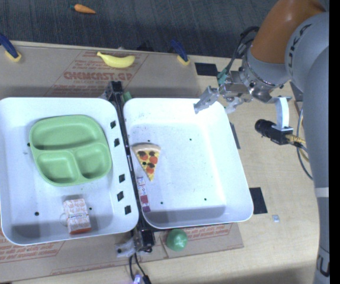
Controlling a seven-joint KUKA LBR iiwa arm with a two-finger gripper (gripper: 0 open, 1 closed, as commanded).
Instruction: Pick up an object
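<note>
A pizza slice toy (147,160) lies at the left side of the right bin (217,176), close to the divider. In the left bin (10,176) a green compartment tray (69,148) lies flat, and a small red-and-white packet (76,215) sits near the front. My gripper (207,101) hangs over the right bin's far right corner, well away from the pizza slice. Nothing shows in its grasp.
A yellow banana (116,58) rests on the cardboard behind the bins. In front of the right bin a green ball (177,239) sits outside it. An orange carrot (85,8) lies on the dark floor at the far left. Blue clamps (7,46) hold the cardboard's back edge.
</note>
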